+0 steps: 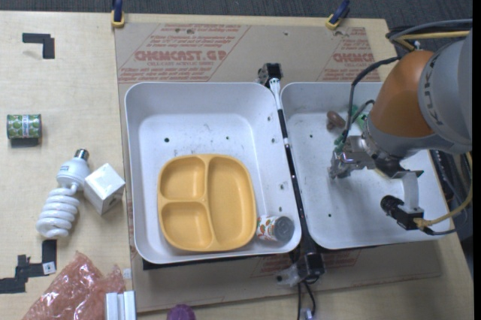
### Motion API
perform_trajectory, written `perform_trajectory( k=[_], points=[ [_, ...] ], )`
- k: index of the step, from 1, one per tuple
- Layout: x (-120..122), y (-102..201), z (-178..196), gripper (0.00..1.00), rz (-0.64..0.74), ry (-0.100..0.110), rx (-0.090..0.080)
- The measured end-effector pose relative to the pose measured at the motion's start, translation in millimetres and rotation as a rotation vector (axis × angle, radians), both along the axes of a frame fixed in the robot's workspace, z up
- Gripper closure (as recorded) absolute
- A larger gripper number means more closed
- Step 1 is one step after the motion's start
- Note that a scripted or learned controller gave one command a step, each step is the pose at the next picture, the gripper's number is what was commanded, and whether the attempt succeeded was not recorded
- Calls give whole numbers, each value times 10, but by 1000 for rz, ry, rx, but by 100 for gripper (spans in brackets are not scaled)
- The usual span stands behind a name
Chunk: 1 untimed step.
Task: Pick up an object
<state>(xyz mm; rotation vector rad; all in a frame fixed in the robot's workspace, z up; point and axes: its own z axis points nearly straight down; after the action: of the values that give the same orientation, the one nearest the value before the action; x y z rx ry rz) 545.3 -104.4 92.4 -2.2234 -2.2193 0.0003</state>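
The brown protective sheet (225, 48) under the bins bears red print reading "CHEMCAST" with smaller lines beneath it too fine to read; the same print repeats, partly cut off, near the sheet's far right corner. Two blue-and-yellow clamps (118, 8) pin the sheet's far edge.

In the right white bin (316, 228), the grey arm with its orange band (406, 97) reaches down, and the two-finger gripper (342, 164) sits over the bin's floor towards its left wall. Whether it is spread or pressed together cannot be told from here. A small brownish object (335, 118) lies near the bin's far edge, apart from the gripper and on the far side of it, not between anything.

The left white bin (143, 116) holds a yellow three-compartment plastic tray (207, 202) towards its near edge, and a small can lying on its side with a patterned label (274, 228) in the near right corner, just beside the tray.

On the bench left of the bins lie a green-labelled small tin (24, 127), a white spiral light bulb (62, 198), a white cube-shaped box (104, 187) touching the bulb, and a pink mesh bag (71, 288) at the near edge.
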Motion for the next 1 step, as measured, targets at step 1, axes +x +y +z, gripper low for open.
perform_trajectory(
  k=[1],
  points=[
    [556,-374,4,0,4,-1,-1]
  ],
)
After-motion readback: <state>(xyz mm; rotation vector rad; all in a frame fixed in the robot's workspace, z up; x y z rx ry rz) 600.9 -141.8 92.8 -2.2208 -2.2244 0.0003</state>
